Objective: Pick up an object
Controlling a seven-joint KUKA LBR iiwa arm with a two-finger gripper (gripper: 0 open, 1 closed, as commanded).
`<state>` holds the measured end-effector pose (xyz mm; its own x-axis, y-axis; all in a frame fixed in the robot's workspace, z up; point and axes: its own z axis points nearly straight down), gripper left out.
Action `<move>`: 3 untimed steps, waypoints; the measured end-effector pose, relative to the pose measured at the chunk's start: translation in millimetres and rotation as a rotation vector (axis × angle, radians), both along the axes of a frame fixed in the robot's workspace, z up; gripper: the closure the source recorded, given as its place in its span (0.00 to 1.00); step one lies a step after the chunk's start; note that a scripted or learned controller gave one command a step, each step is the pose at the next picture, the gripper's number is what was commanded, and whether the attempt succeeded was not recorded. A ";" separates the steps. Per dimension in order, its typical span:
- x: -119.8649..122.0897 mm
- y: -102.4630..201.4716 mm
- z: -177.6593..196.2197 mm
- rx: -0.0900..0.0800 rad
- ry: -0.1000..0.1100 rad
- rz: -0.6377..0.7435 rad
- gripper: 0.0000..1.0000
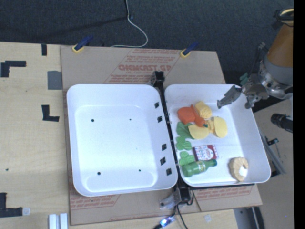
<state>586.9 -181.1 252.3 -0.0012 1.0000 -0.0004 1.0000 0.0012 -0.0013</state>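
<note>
Toys (202,128) in bin, gripper (228,99) hovering above

Arm (281,46): grey body with a broad orange band above the wrist, pale ring at its top. Gripper (237,95): dark grey metal, two slim fingers, blocky silver-grey mount with black fittings directly behind them.

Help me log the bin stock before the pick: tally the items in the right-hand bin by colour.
Orange-red: 1, the pepper-like toy
Yellow: 3, corn, round piece, flat piece
Green: 2, leafy piece, bottle
Red-and-white: 1, packet
Tan: 1, bread-like piece
Total: 8
</note>
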 end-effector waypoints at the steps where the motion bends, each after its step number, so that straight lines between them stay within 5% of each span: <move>1: 31.6 35.9 -149.9 -0.002 -0.018 0.000 0.00; 2: -65.2 63.2 -166.7 -0.001 -0.001 -0.004 0.00; 3: -12.9 83.7 -167.6 0.000 -0.004 0.003 0.00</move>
